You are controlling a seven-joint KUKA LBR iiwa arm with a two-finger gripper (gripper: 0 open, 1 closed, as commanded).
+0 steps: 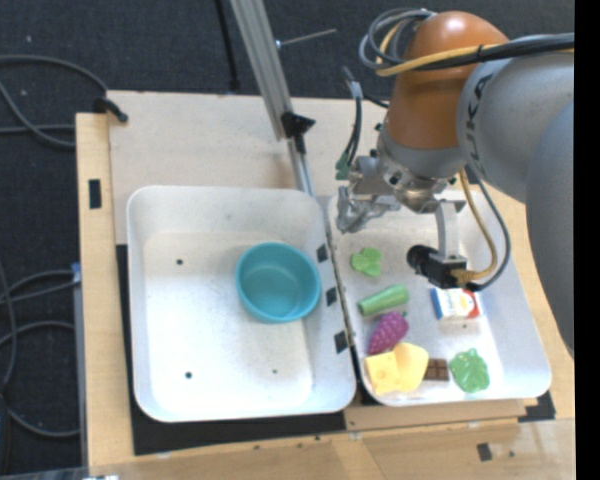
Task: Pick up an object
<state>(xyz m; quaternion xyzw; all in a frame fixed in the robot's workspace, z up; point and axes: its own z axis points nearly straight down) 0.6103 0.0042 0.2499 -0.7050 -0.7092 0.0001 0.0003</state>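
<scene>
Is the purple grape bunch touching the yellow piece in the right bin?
Touching. The camera view shows the purple grape bunch overlapping the top edge of the yellow piece, no bin floor between them.

bins (160, 268): white plastic — matt, speckled
bowl (277, 282): smooth teal plastic
tabletop (200, 138): pale wood — matt

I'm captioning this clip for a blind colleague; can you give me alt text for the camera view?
A grey and orange robot arm reaches from the right, its claw hanging over the far end of the right bin, which holds small toys including a purple grape bunch. The left bin holds a blue bowl.
</scene>
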